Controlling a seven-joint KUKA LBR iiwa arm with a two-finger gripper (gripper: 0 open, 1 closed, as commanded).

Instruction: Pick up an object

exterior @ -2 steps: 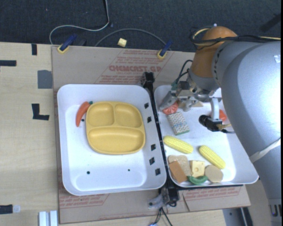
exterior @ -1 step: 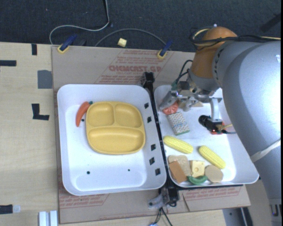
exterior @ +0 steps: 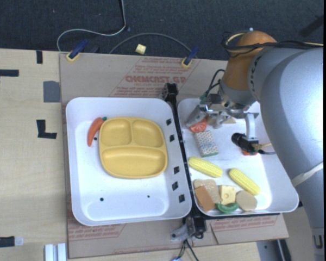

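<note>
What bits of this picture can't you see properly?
1. Red thing, camera view: the hand covers its top, so I can't tell what it is or whether it is gripped.
2. Right bin, camera view: the grey arm hides its right side.
3. Food pile, camera view: the pieces overlap and are too small to name.

In the left bin (exterior: 87,192) a carrot (exterior: 94,130) lies left of the divided plate (exterior: 133,147) — in the right bin (exterior: 263,170), a corn cob (exterior: 205,167) and a second corn cob (exterior: 244,181) lie before my gripper (exterior: 205,116).
</note>
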